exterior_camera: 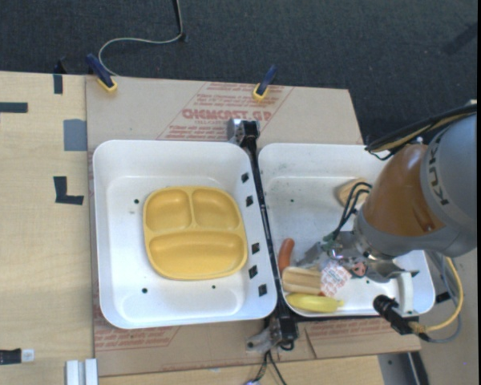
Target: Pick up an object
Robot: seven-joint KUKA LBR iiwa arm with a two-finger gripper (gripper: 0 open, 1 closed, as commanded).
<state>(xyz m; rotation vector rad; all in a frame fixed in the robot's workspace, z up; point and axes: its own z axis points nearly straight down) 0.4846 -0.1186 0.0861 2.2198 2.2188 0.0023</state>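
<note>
Toy food pieces sit bunched in the near part of the right shallow white bin (305, 163), just beside the two-finger gripper (337, 265) on its left and near side. Closest: a small white object with red markings (333, 279), touching or right under the gripper tip, can't tell which. Left of that, a tan bun-shaped piece (299, 279). A yellow banana-shaped piece (314, 302) lies along the bin's near wall, just below the gripper. An orange-red sausage-shaped piece (284, 254) lies further left, close to the divider between bins. A pale tan rounded object (350, 189) is on the far side of the gripper, partly hidden by the grey arm with orange band (409, 203).

Gripper is low inside the right bin, over the pile. Finger state: can't tell, tip is cluttered with cables and the wrist blocks it. Nothing visibly between the fingers.

Left shallow white bin (112, 215), well away from the gripper to its left, holds one yellow three-compartment plastic tray (194, 233), lying flat near the middle. Both bins rest on a brown cardboard sheet (184, 111).
</note>
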